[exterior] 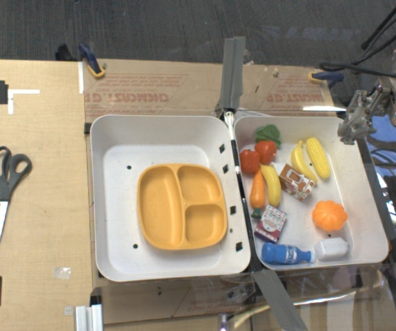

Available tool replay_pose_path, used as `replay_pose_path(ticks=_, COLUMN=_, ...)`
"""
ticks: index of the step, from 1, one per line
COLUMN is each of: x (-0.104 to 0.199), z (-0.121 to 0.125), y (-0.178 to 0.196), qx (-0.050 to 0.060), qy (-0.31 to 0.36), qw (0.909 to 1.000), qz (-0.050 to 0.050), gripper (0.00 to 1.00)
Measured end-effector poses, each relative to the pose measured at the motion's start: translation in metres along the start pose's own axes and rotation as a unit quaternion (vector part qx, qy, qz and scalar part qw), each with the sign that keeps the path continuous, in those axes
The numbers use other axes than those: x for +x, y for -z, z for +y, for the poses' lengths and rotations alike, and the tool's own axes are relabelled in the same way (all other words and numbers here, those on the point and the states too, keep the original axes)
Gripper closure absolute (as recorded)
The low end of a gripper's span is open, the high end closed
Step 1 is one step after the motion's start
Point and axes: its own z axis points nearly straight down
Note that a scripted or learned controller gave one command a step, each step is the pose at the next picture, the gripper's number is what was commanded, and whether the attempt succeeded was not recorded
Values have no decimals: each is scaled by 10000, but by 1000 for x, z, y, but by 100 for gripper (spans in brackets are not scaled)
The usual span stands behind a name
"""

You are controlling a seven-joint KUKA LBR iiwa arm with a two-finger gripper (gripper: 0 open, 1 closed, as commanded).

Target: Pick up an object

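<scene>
The right bin (367, 178) holds several toy foods: a red tomato (250, 161), a red pepper with green leaves (267, 145), an orange carrot (257, 190), two yellow bananas (272, 184), a corn cob (318, 157), a small brown box (298, 183), an orange fruit (330, 215), a red and white carton (272, 223), a blue bottle (286, 254) and a white piece (333, 247). My gripper (355, 124) hangs over the bin's far right corner, above and right of the corn. Nothing shows in it.
The left bin (108, 205) holds a yellow divided plate (182, 206). Scissors (6, 178) lie on the bench at the far left. Blue clamps (91, 59) and a grey post (231, 81) stand behind the bins. Cables run at the right.
</scene>
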Motion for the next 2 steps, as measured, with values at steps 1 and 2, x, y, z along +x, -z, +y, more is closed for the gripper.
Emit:
replay_pose_path(ticks=1, x=-33, z=47, y=-12, qx=-6, qy=-394, qw=9992, qz=4, gripper=100)
replay_pose_path(ticks=2, x=-9, z=5, y=-192, qx=10, qy=-557, qw=9984, qz=-122, gripper=100)
